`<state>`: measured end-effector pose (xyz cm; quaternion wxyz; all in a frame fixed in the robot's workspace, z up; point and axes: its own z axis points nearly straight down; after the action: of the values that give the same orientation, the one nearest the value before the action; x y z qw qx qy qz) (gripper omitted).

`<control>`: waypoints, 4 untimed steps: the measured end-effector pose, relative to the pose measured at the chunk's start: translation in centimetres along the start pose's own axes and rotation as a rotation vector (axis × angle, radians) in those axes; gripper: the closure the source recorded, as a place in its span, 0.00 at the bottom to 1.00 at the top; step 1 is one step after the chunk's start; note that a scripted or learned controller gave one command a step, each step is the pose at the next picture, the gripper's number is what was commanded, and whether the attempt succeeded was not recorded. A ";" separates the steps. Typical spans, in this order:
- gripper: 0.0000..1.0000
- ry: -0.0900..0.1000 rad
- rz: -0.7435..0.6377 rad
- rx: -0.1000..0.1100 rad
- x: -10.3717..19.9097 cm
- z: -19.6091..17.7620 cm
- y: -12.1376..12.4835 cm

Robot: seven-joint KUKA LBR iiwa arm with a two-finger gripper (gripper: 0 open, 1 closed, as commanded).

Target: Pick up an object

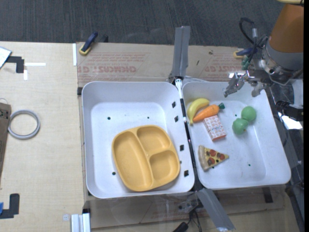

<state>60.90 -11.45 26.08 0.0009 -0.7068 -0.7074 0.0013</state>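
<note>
**Gripper hovering at the bin's far rim**

The gripper (pixel 245 84) is hanging over the right bin (pixel 270 173)'s far edge; I cannot tell its state. Below it are lying two green balls (pixel 244 119), a carrot (pixel 207 111), banana (pixel 196 107) and pizza slice (pixel 211 157).

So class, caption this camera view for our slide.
Claw hovers over the right bin's far edge; toy food inside, yellow tray left.
</note>
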 end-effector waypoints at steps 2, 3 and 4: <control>0.00 0.003 0.089 0.000 -8.9 17.0 -1.9; 1.00 0.002 0.092 -0.001 -9.0 16.0 -1.9; 1.00 -0.001 0.233 -0.003 -6.3 6.4 4.5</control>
<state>65.35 -17.73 19.69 -0.0006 -0.7844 -0.6203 0.0006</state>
